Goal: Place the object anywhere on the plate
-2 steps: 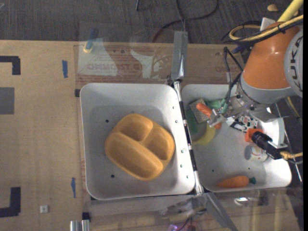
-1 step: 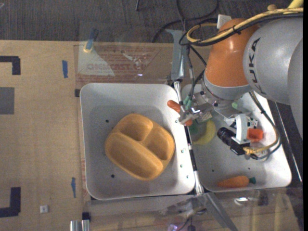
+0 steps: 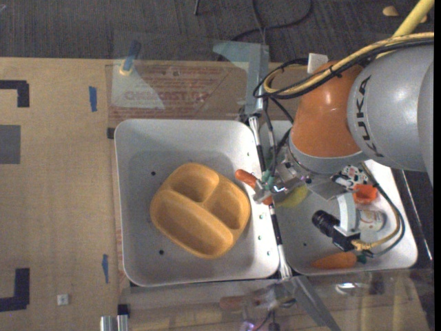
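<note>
The plate [image 3: 200, 209] is yellow-orange with three compartments and lies in the middle of the left bin [image 3: 138, 157]. My gripper [image 3: 264, 187] hangs over the divide between the two bins, just right of the plate's upper right rim. It is shut on a small orange-red object [image 3: 245, 178], which sticks out to the left from between the fingers, over the left bin's right edge. The object is beside the plate and not touching it. The orange wrist band and grey arm cover much of the right bin.
The right bin [image 3: 303, 243] holds an orange carrot-like piece [image 3: 334, 261] near its front, a yellow item [image 3: 298, 197] under the wrist, and small orange and white items [image 3: 365, 205] at its right. Cables run above the arm.
</note>
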